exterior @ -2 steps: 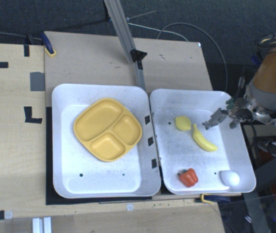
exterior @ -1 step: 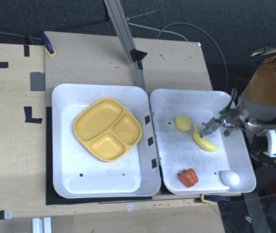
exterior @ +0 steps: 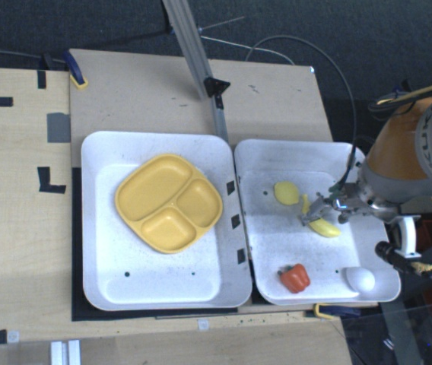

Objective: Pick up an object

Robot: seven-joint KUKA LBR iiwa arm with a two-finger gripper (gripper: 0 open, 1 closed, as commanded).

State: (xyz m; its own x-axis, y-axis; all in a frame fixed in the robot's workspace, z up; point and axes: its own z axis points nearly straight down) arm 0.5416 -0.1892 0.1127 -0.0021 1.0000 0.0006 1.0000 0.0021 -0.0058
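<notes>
My gripper is low in the right bin, reaching in from the right. It sits between a round yellow object to its upper left and a longer yellow object just below it, close to or touching the longer one. A small yellow piece shows at the gripper's left tip. A red pepper-like object lies near the bin's front edge. A white ball rests in the front right corner.
The left bin holds a yellow divided plate. A grey metal rod slants down from the top and ends at the bins' shared back edge. A cable loops behind the right bin.
</notes>
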